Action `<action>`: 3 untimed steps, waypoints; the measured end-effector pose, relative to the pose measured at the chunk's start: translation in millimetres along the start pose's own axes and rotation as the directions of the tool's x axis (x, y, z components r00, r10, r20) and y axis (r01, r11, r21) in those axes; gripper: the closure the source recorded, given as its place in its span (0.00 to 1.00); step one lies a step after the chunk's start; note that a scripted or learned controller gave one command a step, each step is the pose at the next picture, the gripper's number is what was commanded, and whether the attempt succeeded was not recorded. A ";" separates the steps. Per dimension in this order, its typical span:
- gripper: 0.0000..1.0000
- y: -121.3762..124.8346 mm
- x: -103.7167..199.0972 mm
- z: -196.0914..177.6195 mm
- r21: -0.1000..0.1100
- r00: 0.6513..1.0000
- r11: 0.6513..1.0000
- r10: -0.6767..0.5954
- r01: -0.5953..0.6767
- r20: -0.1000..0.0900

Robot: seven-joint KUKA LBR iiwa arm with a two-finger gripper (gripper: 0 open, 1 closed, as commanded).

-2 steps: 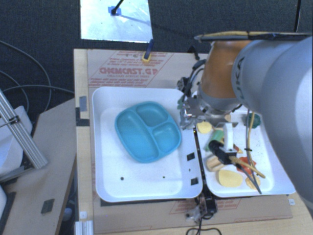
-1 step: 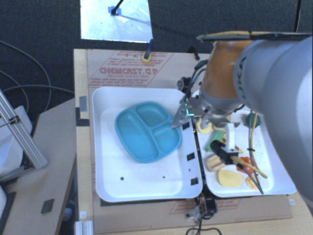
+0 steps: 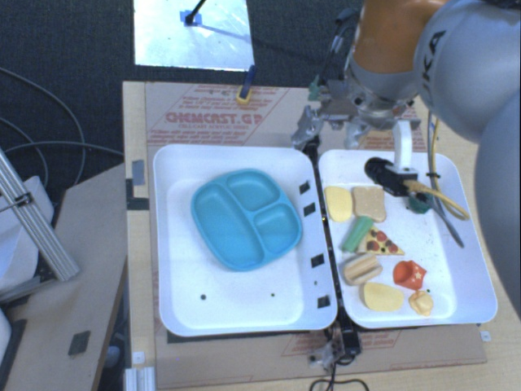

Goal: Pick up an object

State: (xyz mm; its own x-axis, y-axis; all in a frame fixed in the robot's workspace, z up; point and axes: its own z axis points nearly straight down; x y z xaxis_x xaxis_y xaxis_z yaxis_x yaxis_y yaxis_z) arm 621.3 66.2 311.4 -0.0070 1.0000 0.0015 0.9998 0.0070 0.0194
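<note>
Overhead, gripper (image 3: 330, 129) hovers at right bin (image 3: 480, 283) far rim.

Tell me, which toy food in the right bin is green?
The long green piece, lying slanted between the toast slice and the pizza slice; the others are yellow, tan or red.

Bright even overhead light, glare on the foil sheet (image 3: 194, 21), soft focus, perhaps slight blur

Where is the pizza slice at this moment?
In the camera view, the pizza slice lies near the middle of the right bin, just right of the green piece and above the hot dog.
</note>
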 end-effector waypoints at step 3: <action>0.00 -96.4 157.5 -90.9 0.018 1.000 1.000 -0.004 0.004 -0.001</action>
State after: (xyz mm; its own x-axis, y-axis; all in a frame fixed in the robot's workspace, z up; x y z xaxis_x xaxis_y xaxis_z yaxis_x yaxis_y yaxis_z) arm 522.0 222.9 400.7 -0.0107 0.9999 0.0027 0.9999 0.0107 0.0018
